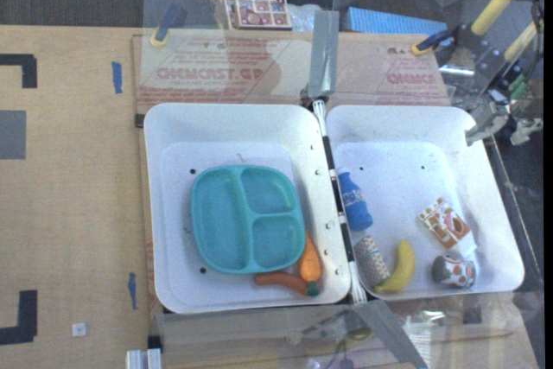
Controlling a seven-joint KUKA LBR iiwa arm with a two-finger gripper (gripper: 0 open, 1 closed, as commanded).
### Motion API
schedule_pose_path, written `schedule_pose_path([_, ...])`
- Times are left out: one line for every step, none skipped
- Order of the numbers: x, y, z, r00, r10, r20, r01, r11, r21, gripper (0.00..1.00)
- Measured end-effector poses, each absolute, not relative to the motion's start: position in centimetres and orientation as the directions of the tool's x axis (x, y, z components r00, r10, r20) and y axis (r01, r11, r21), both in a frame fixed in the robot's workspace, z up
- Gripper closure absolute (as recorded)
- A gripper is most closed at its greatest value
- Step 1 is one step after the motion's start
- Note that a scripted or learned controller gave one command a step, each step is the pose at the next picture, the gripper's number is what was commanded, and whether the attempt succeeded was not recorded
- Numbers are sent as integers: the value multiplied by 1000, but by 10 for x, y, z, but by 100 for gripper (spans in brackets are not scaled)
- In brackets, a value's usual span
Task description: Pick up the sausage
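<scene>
The sausage [278,279] is a slim reddish-brown stick. It lies flat in the left bin [164,143], against the front edge of a teal divided plate [248,219]. An orange carrot [312,262] lies just to its right, its lower end touching the sausage's right tip. My gripper [505,117] hangs at the far right, over the back right corner of the right bin [389,130], far from the sausage. Nothing shows between its fingers.
The right bin holds a blue can [352,200], a banana [397,267], a speckled tube [371,258], a small snack box [445,225] and a round patterned item [454,271]. The plate fills much of the left bin. A raised divider [327,186] separates the bins.
</scene>
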State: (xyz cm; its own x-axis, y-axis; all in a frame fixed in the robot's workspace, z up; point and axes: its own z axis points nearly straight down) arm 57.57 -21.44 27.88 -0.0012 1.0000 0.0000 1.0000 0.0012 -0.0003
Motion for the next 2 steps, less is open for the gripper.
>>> schedule_pose_path([519, -225, 174, -176, 984, -1, 984, 176, 1, 0])
schedule_pose_path([483, -173, 89, -530, 848, -13, 848, 530, 9, 0])
